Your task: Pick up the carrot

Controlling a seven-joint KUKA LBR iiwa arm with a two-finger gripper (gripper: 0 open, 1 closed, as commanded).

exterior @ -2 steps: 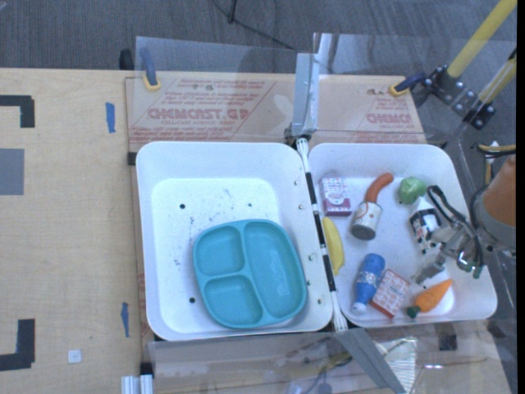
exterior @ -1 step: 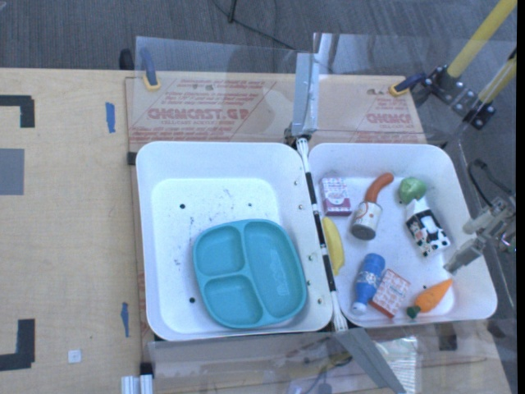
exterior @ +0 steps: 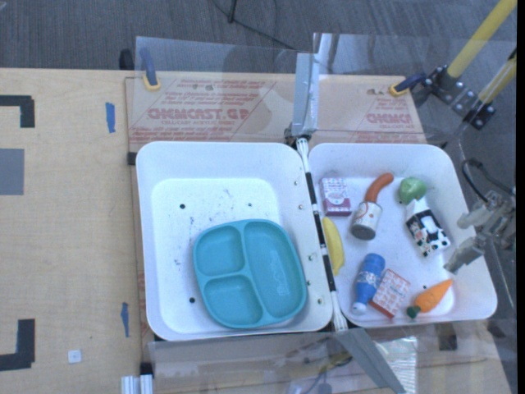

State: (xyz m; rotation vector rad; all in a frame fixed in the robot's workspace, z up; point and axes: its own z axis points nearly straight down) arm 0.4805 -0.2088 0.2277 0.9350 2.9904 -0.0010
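The carrot (exterior: pixel 432 296) lies untouched in the right bin (exterior: pixel 472 189) – approach step. The gripper (exterior: pixel 480 236) waits near; the state of its jaws cannot be told, and it must descend onto the carrot.

Single fixed overhead camera, slanted onto bins (exterior: pixel 156 220).

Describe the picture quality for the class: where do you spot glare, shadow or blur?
Camera view: lighting is even and soft; the clear panels behind the bins carry pale glare; the teal plate casts only a faint shadow; the claw at the right edge looks hazy, while the carrot reads clearly.
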